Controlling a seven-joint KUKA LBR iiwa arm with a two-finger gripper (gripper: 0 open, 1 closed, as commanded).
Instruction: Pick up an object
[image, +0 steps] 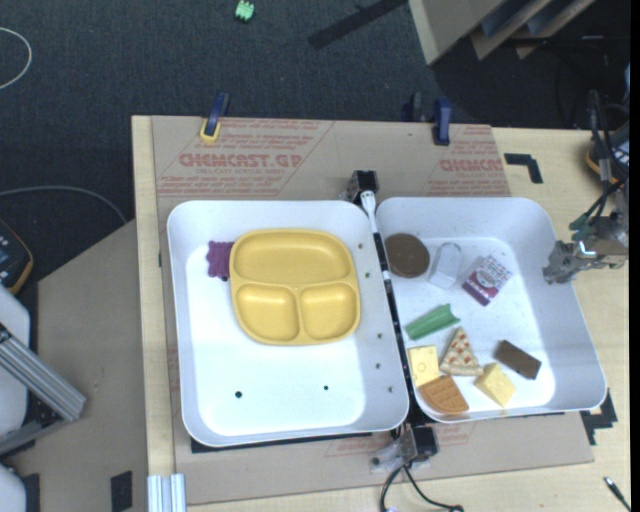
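Evidently the tool (572, 258) sat at the right rim of the right bin (575, 330), poised over the bin's edge rather than above any item, and it carried nothing that could be made out. From this slanted overhead view one cannot tell how it was set, since it appeared small and dark against the rim.

Nearest to it inside the bin lay a small pink-and-white packet (487, 278), then a clear little cup (446, 265) and a brown round disc (407, 255) near the bin's upper left. Farther down lay a green pod (432, 322), a pizza-slice toy (460, 353), a dark brown block (518, 359), a pale yellow wedge (496, 384), a yellow square (423, 361) and an orange-brown bread-like piece (443, 395). These candidates for picking lay loose and mostly apart, which would probably leave room for a descent around any single one; the lower cluster was tighter, with the yellow square touching the bread-like piece.

The left bin (190, 330) held a yellow divided tray (295, 285) with a purple item (219, 258) tucked against its left side. Both bins rested side by side on the cardboard-covered worktop (300, 160), held by clamps (211, 122) at its far edge, seemingly to keep the sheet from shifting.
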